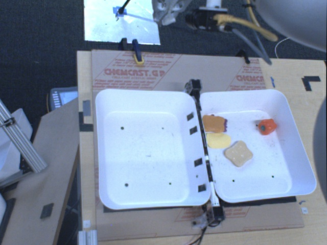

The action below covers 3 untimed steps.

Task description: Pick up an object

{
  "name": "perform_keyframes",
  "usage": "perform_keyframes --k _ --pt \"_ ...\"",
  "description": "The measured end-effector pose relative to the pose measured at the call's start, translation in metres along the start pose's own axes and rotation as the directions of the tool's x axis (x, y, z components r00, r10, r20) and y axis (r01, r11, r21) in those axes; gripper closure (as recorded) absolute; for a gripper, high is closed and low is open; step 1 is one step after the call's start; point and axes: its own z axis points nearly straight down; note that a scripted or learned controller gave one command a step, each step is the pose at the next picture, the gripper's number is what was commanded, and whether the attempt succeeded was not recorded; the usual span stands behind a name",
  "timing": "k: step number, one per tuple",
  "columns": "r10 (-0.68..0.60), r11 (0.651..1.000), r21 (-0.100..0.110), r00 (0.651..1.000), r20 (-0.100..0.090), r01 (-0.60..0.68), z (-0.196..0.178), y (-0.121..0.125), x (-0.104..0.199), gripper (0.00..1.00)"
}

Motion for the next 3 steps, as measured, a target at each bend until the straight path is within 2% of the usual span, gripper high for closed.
perform_keyframes --k 1,2,3 --pt "0.001 1.000 0.004 1.000 0.002 -0.001 0.020 0.023 0.006 1.00" --pt "0.004 1.000 0.013 1.000 0.003 -0.005 0.089 -0.051 -0.020 1.00" --pt "-0.001 1.000 0.001 1.000 -0.001 0.001 0.066 -0.048 0.008 1.00"
